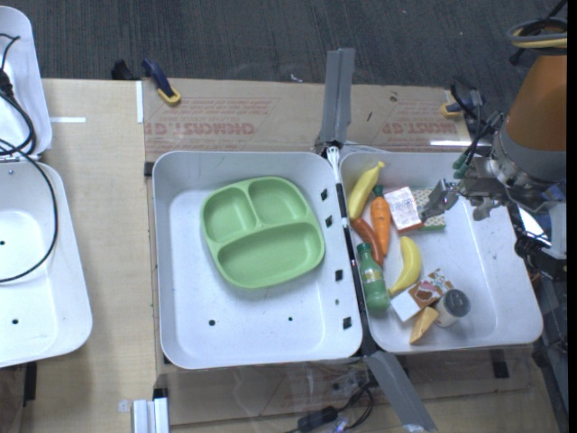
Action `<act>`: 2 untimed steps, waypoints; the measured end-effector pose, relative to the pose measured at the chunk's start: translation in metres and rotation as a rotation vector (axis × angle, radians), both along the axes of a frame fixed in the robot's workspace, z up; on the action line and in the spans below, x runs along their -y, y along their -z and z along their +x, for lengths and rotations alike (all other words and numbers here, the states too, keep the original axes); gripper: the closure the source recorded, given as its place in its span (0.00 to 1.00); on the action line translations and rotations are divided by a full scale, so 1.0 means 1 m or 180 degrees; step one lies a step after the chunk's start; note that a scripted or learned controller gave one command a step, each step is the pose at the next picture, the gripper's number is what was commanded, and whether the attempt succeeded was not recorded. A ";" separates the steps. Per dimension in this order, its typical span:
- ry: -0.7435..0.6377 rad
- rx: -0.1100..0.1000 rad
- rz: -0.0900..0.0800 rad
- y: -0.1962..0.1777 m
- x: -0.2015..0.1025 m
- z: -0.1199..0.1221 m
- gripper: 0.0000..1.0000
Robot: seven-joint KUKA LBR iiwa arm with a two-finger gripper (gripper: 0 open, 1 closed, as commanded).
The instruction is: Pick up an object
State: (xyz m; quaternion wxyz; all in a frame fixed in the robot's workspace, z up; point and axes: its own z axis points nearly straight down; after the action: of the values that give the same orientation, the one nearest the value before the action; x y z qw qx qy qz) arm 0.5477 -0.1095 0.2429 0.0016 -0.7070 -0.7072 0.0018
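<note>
My gripper (444, 198) hangs low over the upper middle of the right bin (505, 278), just right of a red and white carton (403, 208) and above a small green piece (434, 223). Along the bin's left side lie a yellow banana (364, 188), an orange carrot (380, 224), a red pepper (364, 234) and a green bottle (372, 280). A second banana (409, 265) lies in the middle. Toward the front sit a small printed packet (424, 292), a grey can (455, 303) and an orange wedge (422, 325).
The left bin (180, 314) holds a green divided plate (263, 231). A grey divider post (338, 97) rises between the bins at the back. The arm's orange band (541, 97) and cables sit at the right edge. White equipment (36, 242) stands on the far left.
</note>
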 end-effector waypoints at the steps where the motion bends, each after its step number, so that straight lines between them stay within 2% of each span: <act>1: 0.0072 0.0003 0.0002 0.136 0.005 -0.018 0.00; 2: 0.0083 0.0006 0.0002 0.126 0.006 -0.018 1.00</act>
State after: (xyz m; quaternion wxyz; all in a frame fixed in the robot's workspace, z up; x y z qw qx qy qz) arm 0.5299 -0.1154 0.1165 0.0013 -0.7162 -0.6979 0.0009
